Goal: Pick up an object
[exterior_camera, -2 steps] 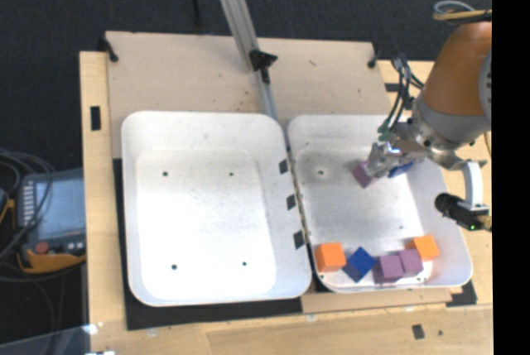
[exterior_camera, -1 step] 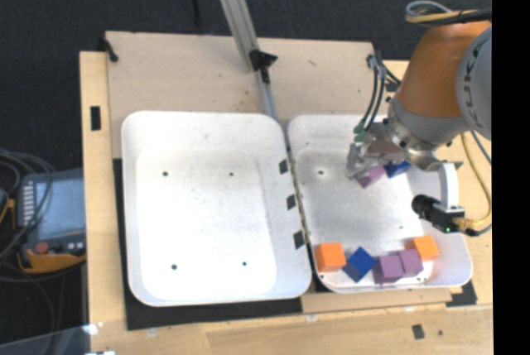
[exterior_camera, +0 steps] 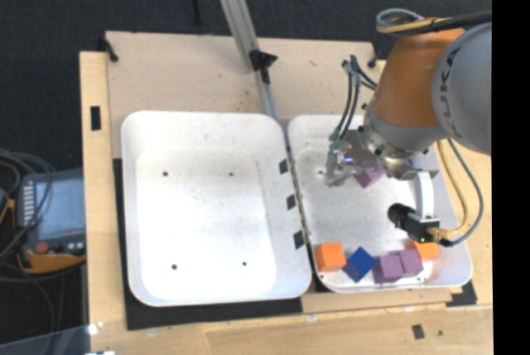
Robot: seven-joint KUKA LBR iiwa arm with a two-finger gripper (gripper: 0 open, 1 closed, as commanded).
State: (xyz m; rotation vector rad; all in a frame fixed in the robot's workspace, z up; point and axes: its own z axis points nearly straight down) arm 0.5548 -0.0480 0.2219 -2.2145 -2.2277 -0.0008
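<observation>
- The gripper [exterior_camera: 346, 167] sits in the upper part of the right bin [exterior_camera: 308, 138], with a small purple block [exterior_camera: 368, 176] touching it; whether that block is actually clamped, I cannot tell.
- The block looks light, rigid and flat-sided, so opposite faces are probably the best hold.
- The wrist hides most of it.
- An orange block [exterior_camera: 330, 256], a blue block [exterior_camera: 360, 263] and two purple blocks [exterior_camera: 398, 266] line the bin's lower edge.

A single fixed camera looks down from above at a slant on the pale wooden table [exterior_camera: 207, 68], far enough off to take in both shallow white plastic bins [exterior_camera: 207, 208] side by side, dark floor beyond the table's edges, and a slanted grey metal rail [exterior_camera: 236, 2]. The grey arm with an orange band [exterior_camera: 422, 84] enters from the view's right.
</observation>
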